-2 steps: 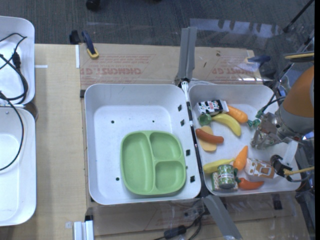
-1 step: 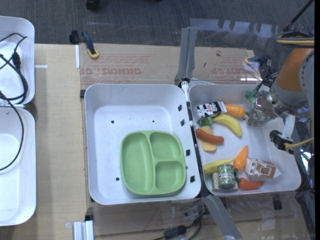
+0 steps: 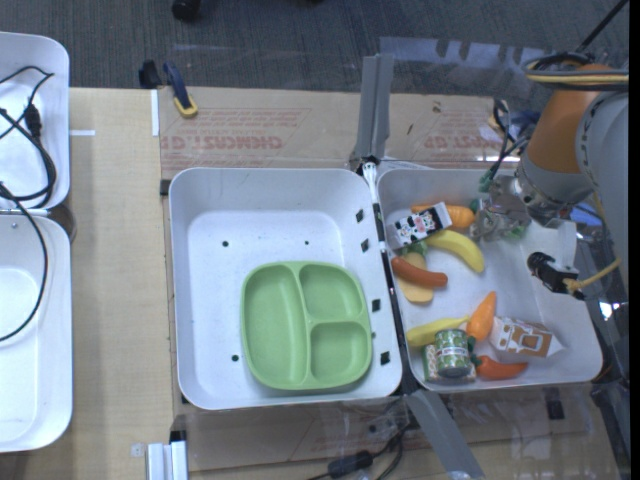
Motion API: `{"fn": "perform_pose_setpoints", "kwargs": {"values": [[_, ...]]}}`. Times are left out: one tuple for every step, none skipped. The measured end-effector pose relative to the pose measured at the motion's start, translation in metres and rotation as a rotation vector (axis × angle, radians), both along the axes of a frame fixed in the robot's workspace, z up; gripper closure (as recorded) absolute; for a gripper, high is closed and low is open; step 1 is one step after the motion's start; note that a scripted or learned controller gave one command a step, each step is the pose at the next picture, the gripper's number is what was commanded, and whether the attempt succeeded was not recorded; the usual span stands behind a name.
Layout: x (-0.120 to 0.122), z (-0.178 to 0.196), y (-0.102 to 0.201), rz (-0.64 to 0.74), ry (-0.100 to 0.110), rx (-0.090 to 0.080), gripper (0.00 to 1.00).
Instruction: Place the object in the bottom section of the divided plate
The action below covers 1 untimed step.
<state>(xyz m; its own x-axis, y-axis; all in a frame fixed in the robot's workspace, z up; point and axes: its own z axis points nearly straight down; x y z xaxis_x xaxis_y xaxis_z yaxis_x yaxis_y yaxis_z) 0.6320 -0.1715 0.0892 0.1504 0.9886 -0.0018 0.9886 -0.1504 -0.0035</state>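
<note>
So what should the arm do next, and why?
Probably lower onto one toy, perhaps the banana, and grip it. The gripper sits over the right bin among toy food, and all sections of the green divided plate in the left bin are unfilled.

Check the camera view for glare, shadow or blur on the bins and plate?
Camera view: even overhead light and soft shadows; the green divided plate and left bin are sharp, without glare. The gripper area over the right bin looks slightly soft and cluttered, with a translucent sheen across the bench's far edge.
</note>
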Motion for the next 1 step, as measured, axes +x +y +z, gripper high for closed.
{"fn": "perform_pose_setpoints", "kwargs": {"values": [[-0.0149,0.0002,-0.0470,0.191,0.000,0.001,1.00]]}}
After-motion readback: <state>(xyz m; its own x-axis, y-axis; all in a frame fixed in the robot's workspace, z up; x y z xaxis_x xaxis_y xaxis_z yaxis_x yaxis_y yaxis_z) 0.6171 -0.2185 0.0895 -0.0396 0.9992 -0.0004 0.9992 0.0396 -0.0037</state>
